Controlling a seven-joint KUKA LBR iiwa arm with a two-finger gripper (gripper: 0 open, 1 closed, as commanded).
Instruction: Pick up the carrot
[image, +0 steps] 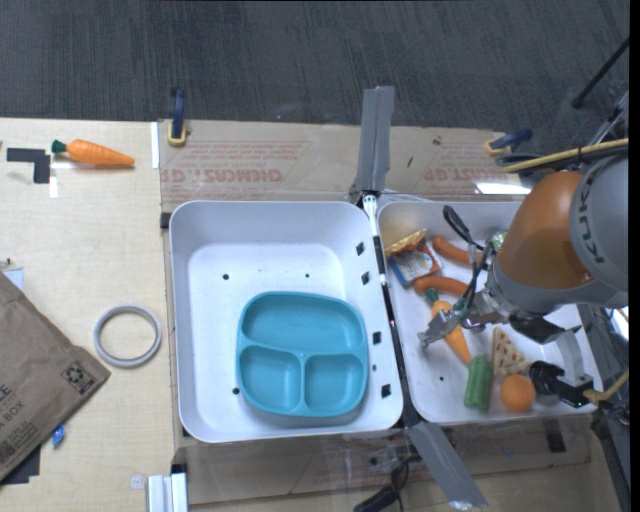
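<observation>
The right bin (425, 405) is crowded with toy food. A small orange carrot (455, 340) lies near its middle, slanting toward the near right. Just right of it sits a tan wedge (506, 352) speckled with red, and nearer the front edge are a green cucumber-like piece (478, 382) and a round orange ball (517, 392). Farther back lie a red sausage-like piece (452, 249), a second orange-red stick (440, 285), a blue-edged packet (412, 266) and a yellowish crinkled piece (405, 241).

The gripper (448, 322) hangs low over the carrot's far end, its thin metal fingers (434, 335) pointing left. They sit at the carrot, but whether they are spread or closed I cannot tell, nor whether the carrot is between them. The arm's grey wrist and orange band cover the bin's right part.

The left bin (190, 300) holds a smooth teal plate (300, 352) with three compartments. On the wooden bench at far left lies another carrot (92, 153) with a green top; a grey tape ring (127, 334) and a brown cardboard box (35, 385) lie nearer.
</observation>
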